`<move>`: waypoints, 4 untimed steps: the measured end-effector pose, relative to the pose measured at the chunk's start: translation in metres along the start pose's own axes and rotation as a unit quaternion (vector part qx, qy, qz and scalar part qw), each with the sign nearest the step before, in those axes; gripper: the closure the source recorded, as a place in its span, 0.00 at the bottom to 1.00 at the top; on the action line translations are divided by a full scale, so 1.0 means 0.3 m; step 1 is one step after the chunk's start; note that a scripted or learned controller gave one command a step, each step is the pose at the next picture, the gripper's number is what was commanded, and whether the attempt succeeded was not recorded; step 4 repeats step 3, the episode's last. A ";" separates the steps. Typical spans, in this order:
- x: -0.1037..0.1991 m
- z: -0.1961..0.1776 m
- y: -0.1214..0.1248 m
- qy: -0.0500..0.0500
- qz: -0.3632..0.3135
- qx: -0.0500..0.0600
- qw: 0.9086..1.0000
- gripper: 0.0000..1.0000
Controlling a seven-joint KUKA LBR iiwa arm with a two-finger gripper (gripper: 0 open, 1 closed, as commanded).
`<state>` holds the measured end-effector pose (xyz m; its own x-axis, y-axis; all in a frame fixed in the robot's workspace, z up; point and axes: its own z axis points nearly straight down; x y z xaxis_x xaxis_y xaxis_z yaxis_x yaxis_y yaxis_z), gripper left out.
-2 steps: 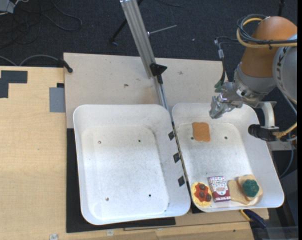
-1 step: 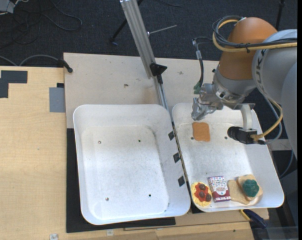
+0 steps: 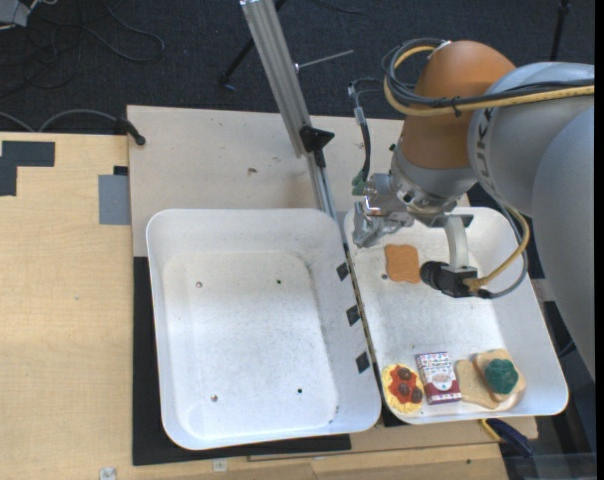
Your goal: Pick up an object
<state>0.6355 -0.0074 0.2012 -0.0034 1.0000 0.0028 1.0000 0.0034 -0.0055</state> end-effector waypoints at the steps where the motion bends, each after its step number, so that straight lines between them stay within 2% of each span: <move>1: 0.168 -0.002 -0.041 0.000 0.000 0.000 1.000 1.00; 2: 0.324 -0.084 -0.051 0.000 0.000 -0.002 1.000 1.00; 3: 0.317 -0.079 -0.052 -0.001 0.002 -0.001 1.000 0.00; 4: 0.317 -0.079 -0.052 -0.001 0.002 -0.001 1.000 0.00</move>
